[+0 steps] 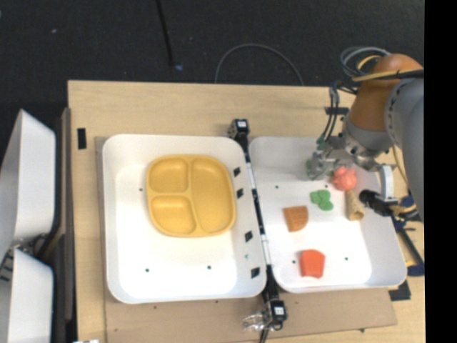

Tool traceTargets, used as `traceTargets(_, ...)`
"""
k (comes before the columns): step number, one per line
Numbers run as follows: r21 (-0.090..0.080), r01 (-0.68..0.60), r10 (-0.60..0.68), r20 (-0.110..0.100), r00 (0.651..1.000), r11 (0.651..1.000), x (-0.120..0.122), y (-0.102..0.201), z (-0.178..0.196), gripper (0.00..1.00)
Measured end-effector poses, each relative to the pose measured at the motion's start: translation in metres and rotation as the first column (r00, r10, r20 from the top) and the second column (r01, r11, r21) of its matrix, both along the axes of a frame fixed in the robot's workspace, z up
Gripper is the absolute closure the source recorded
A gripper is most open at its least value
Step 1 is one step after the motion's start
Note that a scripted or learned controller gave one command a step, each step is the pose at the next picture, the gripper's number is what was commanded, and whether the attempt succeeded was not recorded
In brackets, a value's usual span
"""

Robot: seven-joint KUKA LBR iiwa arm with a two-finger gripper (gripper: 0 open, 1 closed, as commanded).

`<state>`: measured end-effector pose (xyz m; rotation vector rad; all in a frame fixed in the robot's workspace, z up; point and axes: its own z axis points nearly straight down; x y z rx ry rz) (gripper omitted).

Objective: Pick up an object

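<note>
So far nothing looks lifted: the tool (323, 161), whose grip I cannot tell, hangs low in the right white bin (285, 277) just beside the small pink rounded object (345, 179), which appears to rest on the bin floor, leaving grasp and lift undone.

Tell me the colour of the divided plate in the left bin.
Yellow. The divided plate shows plainly in the camera view, lying in the left bin.

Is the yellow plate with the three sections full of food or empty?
Empty. The yellow divided plate in the left bin shows only bare yellow in all three sections. The toy food pieces lie in the right bin.
</note>
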<state>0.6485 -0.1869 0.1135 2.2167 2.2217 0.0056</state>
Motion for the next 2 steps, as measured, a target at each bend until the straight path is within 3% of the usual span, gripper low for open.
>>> traceTargets(2, -0.002, 0.004, -0.004, 0.0, 1.0, 1.0, -0.005, -0.008, 0.09, 1.0)
